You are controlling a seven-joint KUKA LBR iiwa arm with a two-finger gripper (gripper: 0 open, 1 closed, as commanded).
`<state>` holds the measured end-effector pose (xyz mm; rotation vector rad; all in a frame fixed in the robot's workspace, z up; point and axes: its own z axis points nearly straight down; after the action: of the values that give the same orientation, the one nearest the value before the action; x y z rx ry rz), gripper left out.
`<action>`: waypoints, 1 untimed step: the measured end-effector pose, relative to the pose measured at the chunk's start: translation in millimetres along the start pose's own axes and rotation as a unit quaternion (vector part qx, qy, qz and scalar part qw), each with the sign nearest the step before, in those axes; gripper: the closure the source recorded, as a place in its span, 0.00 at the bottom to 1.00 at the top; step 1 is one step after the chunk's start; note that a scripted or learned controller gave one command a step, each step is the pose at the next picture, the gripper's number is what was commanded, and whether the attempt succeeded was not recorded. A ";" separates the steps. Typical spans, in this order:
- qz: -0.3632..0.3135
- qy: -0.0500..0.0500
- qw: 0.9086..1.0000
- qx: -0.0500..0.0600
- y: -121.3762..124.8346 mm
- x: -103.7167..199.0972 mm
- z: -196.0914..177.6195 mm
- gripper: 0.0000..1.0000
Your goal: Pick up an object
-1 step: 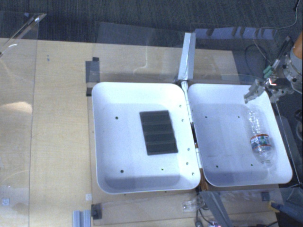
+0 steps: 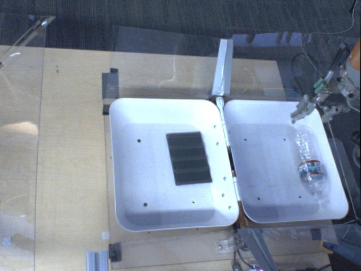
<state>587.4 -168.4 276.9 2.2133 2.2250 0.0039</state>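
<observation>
Arm (image 2: 351, 72) reaching in from the right, end effector (image 2: 307, 107) low over the right bin's (image 2: 265, 151) far right corner, tip aimed left; finger state impossible to tell. Bottle (image 2: 308, 158) lying flat by that bin's right wall, long axis near-to-far. Dark ribbed slab (image 2: 188, 158) in the left bin (image 2: 135, 168).

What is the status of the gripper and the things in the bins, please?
Gripper above right bin's far corner, holding nothing seen. Clear bottle lying in right bin; dark ribbed block in left bin. Nothing blocking.
</observation>
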 end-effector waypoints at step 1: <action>-0.028 0.000 1.000 0.000 -47.2 45.8 43.9 0.00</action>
<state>540.1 -122.8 232.8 2.1510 2.2864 0.0043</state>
